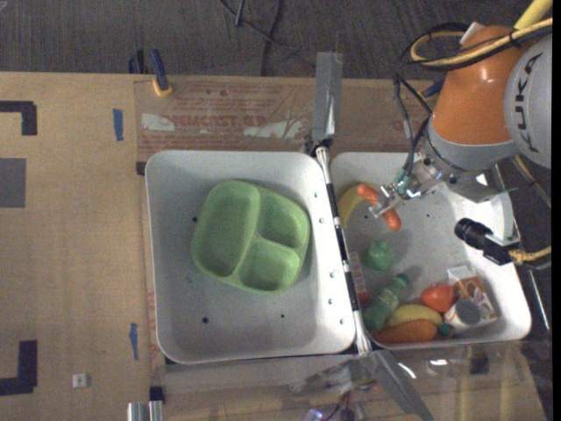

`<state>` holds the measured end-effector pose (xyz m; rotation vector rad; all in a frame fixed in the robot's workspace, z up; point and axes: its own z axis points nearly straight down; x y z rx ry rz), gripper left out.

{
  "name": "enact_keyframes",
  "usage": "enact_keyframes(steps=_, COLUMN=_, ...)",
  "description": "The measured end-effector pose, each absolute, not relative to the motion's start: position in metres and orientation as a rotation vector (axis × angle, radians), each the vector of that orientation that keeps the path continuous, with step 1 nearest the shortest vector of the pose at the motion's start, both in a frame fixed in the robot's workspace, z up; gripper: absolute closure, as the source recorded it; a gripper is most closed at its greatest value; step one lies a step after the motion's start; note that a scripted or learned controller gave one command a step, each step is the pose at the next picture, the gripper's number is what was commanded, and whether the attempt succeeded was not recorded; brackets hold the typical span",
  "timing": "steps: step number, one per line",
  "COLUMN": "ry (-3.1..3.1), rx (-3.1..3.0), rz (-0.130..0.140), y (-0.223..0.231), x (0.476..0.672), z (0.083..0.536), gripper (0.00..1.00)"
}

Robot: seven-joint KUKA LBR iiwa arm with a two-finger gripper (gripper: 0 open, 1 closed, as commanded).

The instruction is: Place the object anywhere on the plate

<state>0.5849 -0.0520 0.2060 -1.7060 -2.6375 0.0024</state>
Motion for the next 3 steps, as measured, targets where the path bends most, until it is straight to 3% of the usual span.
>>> enact_keyframes(steps=1, ry=-2.388, rx=-2.044, rz=0.003, y=-0.081, x=0.533, z=0.286, gripper=1.0)
enact_keyframes(steps=2, ry=-2.489, rx=-1.911, rz=0.005, y=-0.008, x=0.568, z=0.219, gripper=1.0)
enact_keyframes(steps=3, ry=-2.479, rx=-1.922, rz=0.005, y=0.049, x=0.584, z=0.186, gripper=1.0)
